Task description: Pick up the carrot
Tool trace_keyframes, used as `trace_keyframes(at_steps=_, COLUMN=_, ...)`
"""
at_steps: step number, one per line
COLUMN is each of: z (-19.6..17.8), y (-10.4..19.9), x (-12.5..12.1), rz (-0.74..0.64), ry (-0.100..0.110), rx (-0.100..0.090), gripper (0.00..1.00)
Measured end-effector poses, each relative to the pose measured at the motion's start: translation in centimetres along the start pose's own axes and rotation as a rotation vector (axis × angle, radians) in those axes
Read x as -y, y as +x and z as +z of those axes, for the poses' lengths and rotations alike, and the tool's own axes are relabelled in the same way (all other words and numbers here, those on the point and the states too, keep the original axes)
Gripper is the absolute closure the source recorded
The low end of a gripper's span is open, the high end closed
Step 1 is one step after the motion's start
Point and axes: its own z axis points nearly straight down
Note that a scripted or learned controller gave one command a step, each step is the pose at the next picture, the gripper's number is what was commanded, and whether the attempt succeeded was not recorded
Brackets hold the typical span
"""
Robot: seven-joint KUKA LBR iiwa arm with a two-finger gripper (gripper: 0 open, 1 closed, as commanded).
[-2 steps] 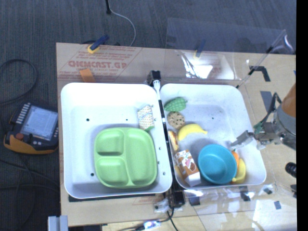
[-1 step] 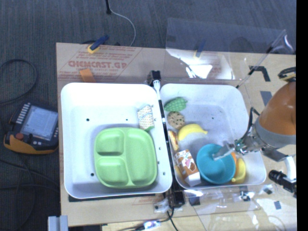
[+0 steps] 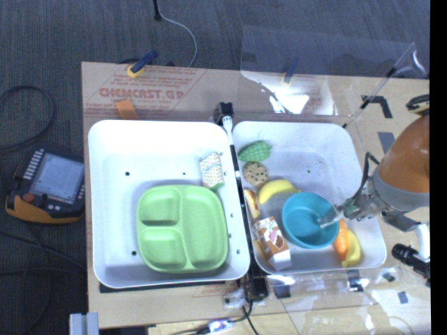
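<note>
Dark carpet surrounds the bench and its 2 white bins. By the right bin (image 3: 307, 135)'s front-right corner, beside the blue bowl (image 3: 307, 218), lies the carrot (image 3: 341, 242). Whether the gripper (image 3: 334, 216) is open – I cannot tell. Best descend squarely, clear of the bowl.

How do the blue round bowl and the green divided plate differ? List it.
The blue round bowl is round, deep and undivided; the green divided plate is squarish, shallow and split into three compartments. The bowl sits in the right white bin crowded by other items; the plate lies in the left white bin and is much wider. Both are plain, single-coloured dishes resting open side up.
</note>
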Motion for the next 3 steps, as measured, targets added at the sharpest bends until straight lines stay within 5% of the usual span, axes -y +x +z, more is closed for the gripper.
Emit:
trace_keyframes(at_steps=1, z=1.0, y=6.5, x=-1.2, rz=0.262, ry=-0.019, rx=0.051, gripper=1.00)
trace_keyframes(at_steps=2, z=-3.6, y=1.6, x=0.4, rz=-0.151, ry=0.013, rx=0.006, gripper=1.00)
trace_keyframes(at_steps=3, z=-3.6, y=1.8, x=0.3, rz=-0.154, ry=0.014, rx=0.003, gripper=0.00)
